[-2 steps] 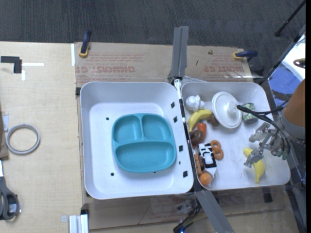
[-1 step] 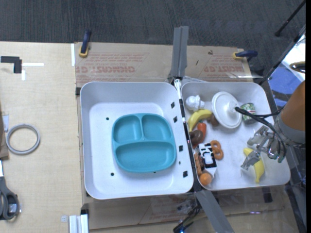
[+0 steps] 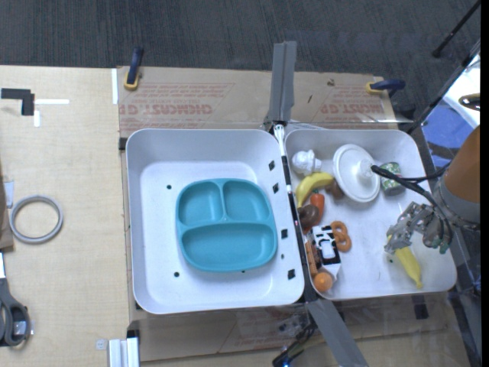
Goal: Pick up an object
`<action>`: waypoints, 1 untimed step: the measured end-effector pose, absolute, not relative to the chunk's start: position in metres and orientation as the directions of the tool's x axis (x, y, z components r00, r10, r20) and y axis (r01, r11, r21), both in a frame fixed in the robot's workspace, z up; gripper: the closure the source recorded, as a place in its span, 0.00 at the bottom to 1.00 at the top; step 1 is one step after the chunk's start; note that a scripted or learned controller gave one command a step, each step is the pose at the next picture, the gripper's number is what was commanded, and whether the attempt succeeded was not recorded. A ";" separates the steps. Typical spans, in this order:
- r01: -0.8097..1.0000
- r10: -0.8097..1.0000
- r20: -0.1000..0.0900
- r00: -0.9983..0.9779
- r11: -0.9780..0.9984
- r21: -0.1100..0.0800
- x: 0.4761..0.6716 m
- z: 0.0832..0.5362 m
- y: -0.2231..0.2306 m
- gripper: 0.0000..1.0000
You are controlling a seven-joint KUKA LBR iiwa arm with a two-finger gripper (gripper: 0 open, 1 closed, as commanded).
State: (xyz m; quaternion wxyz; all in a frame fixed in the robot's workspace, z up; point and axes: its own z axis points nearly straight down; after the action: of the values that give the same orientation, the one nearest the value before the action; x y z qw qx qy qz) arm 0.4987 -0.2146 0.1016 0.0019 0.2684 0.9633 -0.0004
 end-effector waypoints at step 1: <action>0.569 0.569 -0.002 -0.823 0.823 0.001 0.519 0.171 -0.111 1.00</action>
State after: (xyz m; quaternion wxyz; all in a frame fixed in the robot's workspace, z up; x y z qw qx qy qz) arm 0.5187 -0.1115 0.1708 0.0013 0.2978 0.9546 0.0003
